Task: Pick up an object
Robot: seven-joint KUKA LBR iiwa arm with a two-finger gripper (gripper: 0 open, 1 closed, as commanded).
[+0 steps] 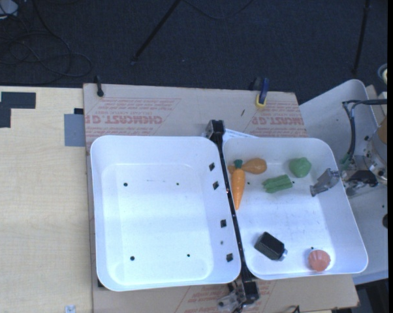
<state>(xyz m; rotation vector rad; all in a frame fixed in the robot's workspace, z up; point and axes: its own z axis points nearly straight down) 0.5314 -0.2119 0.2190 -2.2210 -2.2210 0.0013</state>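
Observation:
The right bin (294, 223) holds several small items. An orange carrot (237, 186) lies along its left wall, with an orange rounded piece (255, 167) beside it. Further right are a green elongated piece (277, 184) and a green rounded piece (300, 167). A black block (270, 246) and a pinkish-orange ball (319, 260) sit near the front. My gripper (340, 181) hovers over the bin's right rim, open, with nothing between its fingers. Its left finger (324, 181) is just right of the green pieces.
The left bin (157, 220) sits beside the right one, with a black divider bar (226, 201) between them. Both rest on cardboard (151, 113) on a wooden bench. A yellow and blue clamp (262, 93) stands at the back edge.

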